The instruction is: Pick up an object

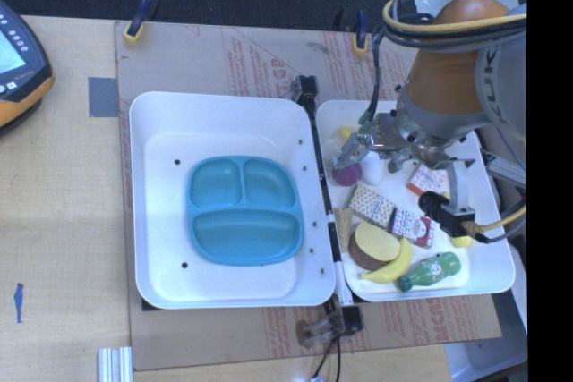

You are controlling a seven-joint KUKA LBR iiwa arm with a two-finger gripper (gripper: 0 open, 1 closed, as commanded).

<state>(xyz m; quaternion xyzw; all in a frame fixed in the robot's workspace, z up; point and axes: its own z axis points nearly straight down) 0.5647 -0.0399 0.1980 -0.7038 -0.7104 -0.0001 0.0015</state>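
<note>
Green bottle below end effector

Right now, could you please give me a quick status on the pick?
Gripper low over right bin, fingers unclear. Nothing seen held. Banana, green bottle lie loose. Blue plate in left bin.

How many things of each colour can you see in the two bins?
Blue: 1, the divided plate in the left bin
Yellow: 1, the banana
Green: 1, the bottle
Brown: 1, the round disc
Purple: 1, the small piece
Printed packets: 3
Total: 8, with more possibly hidden under the arm.
</note>
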